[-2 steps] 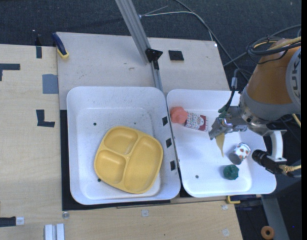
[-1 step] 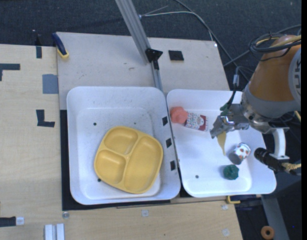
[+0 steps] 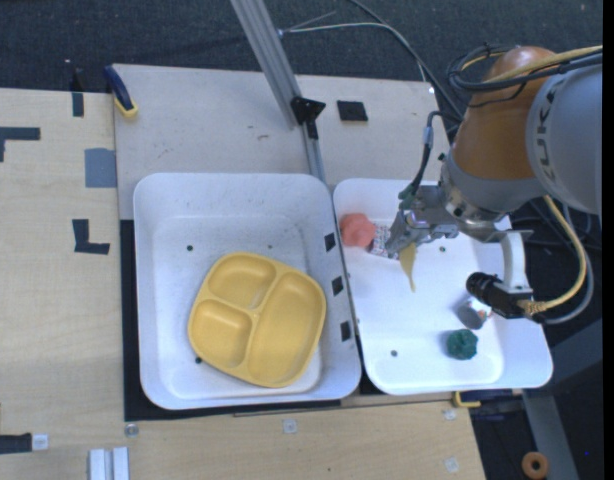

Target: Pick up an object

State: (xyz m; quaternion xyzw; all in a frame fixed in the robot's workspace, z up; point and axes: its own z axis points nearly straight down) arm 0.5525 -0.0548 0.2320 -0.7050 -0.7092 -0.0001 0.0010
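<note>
Scene: While the grey arm (image 3: 532,138) is reaching in from 3 o'clock, two white bins are sitting side by side on the pale surface (image 3: 47,228).
Left bin (image 3: 152,268): it is lying at 9 o'clock of the other bin and is carrying a yellow divided plate (image 3: 257,318), which is resting toward the bin's 5 o'clock part.
Right bin (image 3: 427,368): it is carrying three small things, well apart from one another.
Pink ball (image 3: 357,230): it is sitting near the bin's 10 o'clock corner, just beside the wall shared with the left bin.
Green thing (image 3: 461,344): it is lying toward the bin's 5 o'clock part, small and dark green.
Yellowish cone (image 3: 408,266): it is pointing toward 6 o'clock, its wide end under the pincer and its tip reaching over the white floor of the bin.
Pincer (image 3: 405,236): it is hanging over the right bin at about its 11 o'clock part, at 3 o'clock of the pink ball; the cone's top is meeting the fingers, but I cannot tell whether they are spread or pressed on it.
Arm: the orange band is showing above the wrist, and cables are looping around it at 3 o'clock.
Metal post (image 3: 272,53): it is rising at a slant from the rim between the bins toward 12 o'clock.
Black marks (image 3: 352,111): tape pieces are dotting the surface.
</note>
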